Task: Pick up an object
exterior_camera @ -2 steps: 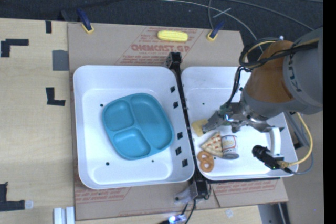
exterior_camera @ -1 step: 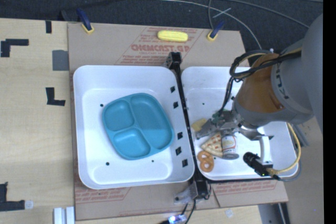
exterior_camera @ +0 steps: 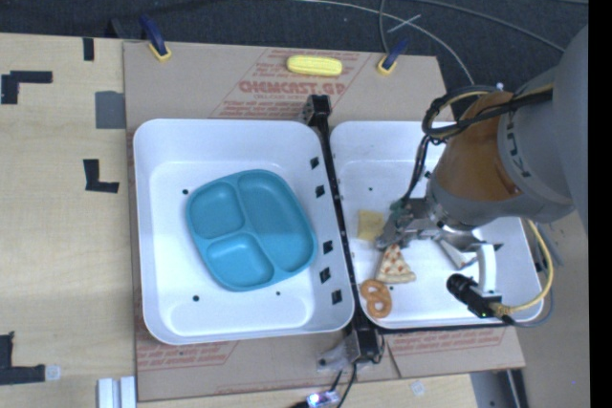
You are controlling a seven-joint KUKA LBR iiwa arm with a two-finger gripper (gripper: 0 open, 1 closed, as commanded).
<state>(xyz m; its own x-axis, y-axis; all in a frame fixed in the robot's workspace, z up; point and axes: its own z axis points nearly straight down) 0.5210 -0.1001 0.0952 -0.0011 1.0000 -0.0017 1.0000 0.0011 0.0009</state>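
- Gripper (exterior_camera: 397, 232) sits low in the right bin (exterior_camera: 382, 140), just above the pizza slice (exterior_camera: 395, 268) and beside the pale yellow wedge (exterior_camera: 370, 225); you cannot tell how it is set, because the dark metal there blurs together.
- Your view of the right bin's far half is blocked by the grey arm (exterior_camera: 516, 158) and its orange band.
- Pizza slice lies flat on the bin floor, with the pretzel (exterior_camera: 376, 297) just below it near the front wall.
- Pale yellow wedge is partly covered on its right by the gripper.
- You see a blue divided plate (exterior_camera: 251, 227) lying in the left bin (exterior_camera: 163, 148).
- Beyond the bins, a yellow corn cob (exterior_camera: 314, 65) rests on the cardboard (exterior_camera: 191, 81).
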